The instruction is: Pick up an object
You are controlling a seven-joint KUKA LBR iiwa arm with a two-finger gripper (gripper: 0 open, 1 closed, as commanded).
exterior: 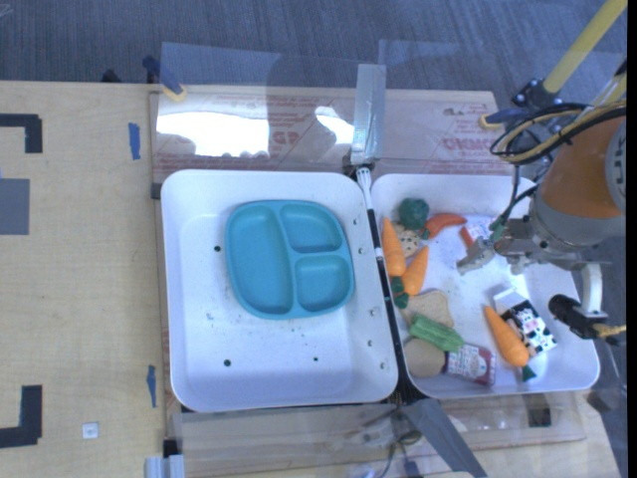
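The right bin (572,374) holds several toy foods. A green broccoli (413,210) and an orange-red piece (445,223) lie at its back. Two carrots (394,248) lean against the left wall, and a third carrot (506,335) lies towards the front right. Near the front are a beige slice (431,307), a green vegetable (436,332) and a red-labelled can (470,364). A black-and-white box (530,328) sits at the right. My gripper (476,254) hangs low over the bin's middle, just right of the carrots, with nothing seen in it.
The left bin (189,297) holds a blue divided plate (289,257). The arm's orange band (587,172) and its cables cover the right bin's back right corner. A metal divider (366,118) stands behind the bins.
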